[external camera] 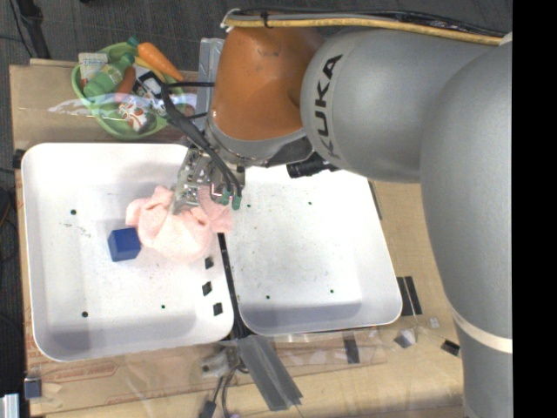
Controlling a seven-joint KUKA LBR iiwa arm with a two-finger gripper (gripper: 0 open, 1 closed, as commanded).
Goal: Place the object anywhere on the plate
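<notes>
The KUKA arm (392, 94) dominates the upper right, grey with its orange band (257, 77) above the wrist, reaching in over the junction of the two bins. The left bin (61, 320) and the right bin (339, 294) sit side by side on the bench (52, 77), their inner rims touching.

A pink plate (170, 229), soft-looking and irregular in outline, lies in the left bin toward its right wall, near the upper half. The gripper (187, 200) hangs directly over the plate's upper right portion; whether it is released or clenched cannot be told, as cabling and bracketry obscure the tip. A blue block (124, 244) rests on the floor of the left bin just beside the plate's left edge, apparently touching or nearly touching it, and not on the plate.

A green bowl (113, 90) of toy food items, including an orange carrot (157, 59), stands on the bench beyond the left bin.
</notes>
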